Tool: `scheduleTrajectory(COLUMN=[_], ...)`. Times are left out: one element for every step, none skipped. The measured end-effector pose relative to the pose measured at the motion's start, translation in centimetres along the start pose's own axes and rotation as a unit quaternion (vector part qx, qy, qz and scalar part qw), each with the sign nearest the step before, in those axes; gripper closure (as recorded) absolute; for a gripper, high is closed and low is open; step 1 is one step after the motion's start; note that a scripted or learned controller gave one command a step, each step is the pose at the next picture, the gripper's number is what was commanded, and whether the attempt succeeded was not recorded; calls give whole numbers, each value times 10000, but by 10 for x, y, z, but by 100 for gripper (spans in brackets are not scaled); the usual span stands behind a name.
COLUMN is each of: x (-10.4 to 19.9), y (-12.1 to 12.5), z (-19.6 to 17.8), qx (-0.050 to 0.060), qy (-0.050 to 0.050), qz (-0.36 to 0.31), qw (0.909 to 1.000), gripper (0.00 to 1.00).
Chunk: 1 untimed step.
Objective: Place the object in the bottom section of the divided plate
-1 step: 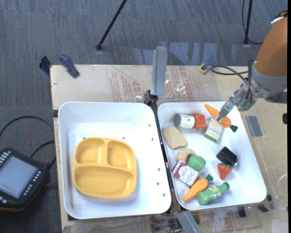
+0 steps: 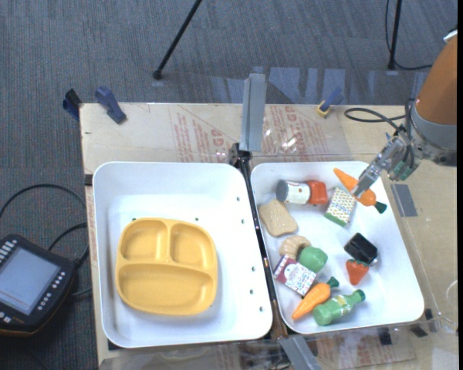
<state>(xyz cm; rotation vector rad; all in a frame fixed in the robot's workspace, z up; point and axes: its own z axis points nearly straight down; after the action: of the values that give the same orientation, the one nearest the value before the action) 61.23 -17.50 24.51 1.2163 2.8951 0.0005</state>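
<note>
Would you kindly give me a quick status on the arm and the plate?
Gripper low over right bin, at the upper carrot; grasp not confirmed. Yellow divided plate in left bin, nothing in its sections. Path to the plate looks open.

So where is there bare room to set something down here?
All three sections of the yellow divided plate are bare, as is the left bin floor around it. The right bin is crowded with toy food, apart from its far-left corner.
</note>
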Motion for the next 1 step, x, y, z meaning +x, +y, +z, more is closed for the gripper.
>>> scheduleTrajectory(x=[-15], y=[2], z=[18], qx=[3], qy=[6], qz=[-280], qw=[9996], gripper=[100])
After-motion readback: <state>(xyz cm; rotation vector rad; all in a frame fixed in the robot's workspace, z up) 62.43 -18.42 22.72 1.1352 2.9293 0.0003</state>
